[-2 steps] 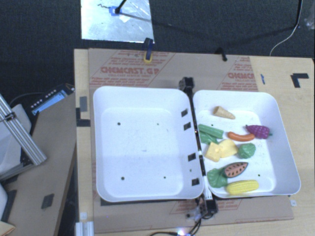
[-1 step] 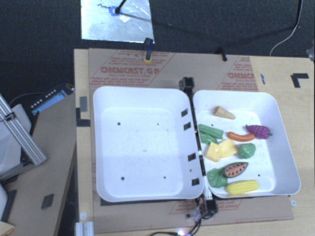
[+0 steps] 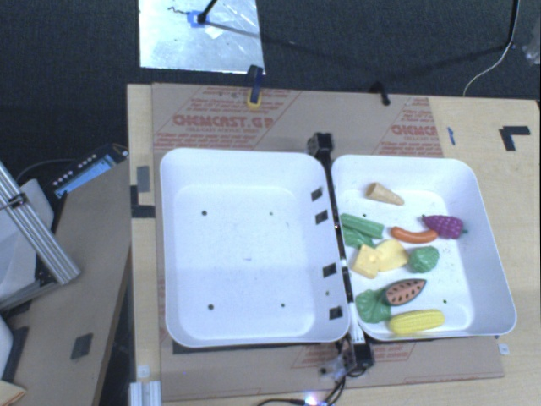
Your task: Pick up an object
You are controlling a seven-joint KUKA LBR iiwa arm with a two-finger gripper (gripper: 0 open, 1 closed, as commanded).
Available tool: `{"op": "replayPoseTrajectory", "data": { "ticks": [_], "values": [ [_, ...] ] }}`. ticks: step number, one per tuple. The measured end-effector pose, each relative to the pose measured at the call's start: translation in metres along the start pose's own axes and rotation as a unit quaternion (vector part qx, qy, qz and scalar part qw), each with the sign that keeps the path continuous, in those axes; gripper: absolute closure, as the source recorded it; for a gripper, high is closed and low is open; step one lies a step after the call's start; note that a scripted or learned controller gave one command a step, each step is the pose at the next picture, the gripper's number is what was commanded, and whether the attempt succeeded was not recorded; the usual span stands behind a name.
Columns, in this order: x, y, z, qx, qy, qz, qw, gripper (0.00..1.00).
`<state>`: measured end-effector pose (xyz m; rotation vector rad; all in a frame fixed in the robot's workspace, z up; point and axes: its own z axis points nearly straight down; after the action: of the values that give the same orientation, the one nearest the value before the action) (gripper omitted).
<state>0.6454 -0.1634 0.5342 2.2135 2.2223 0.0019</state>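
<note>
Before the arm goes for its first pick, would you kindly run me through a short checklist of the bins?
1. Toys to pick lie in the right bin: ok.
2. The corn cob near the front wall lies apart from the wall enough to grip: cannot tell.
3. The purple grapes touch the orange carrot: not ok for a clean single pick.
4. The wedge lies alone: ok.
5. Left bin ready for a drop: ok.

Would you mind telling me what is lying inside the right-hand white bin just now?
The right bin holds toy foods: corn, a watermelon slice, purple grapes, a sausage, cheese, a beige wedge and green vegetables. Anything beneath them is hidden.
</note>
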Motion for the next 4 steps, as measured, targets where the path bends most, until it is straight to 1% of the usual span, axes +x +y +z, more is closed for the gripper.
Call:
{"op": "replayPoseTrajectory", "data": {
  "ticks": [1, 2, 3, 4],
  "values": [
    [-0.014, 0.024, -0.001, 0.0, 0.0, 0.001, 1.0, 1.0],
    [0.006, -0.117, -0.005, 0.0, 0.002, 0.002, 1.0, 1.0],
    [0.132, -0.064, 0.293, 0.008, 0.003, -0.003, 1.0, 1.0],
    [0.205, 0.027, 0.179, -0.008, 0.003, -0.005, 1.0, 1.0]
  ]
}}
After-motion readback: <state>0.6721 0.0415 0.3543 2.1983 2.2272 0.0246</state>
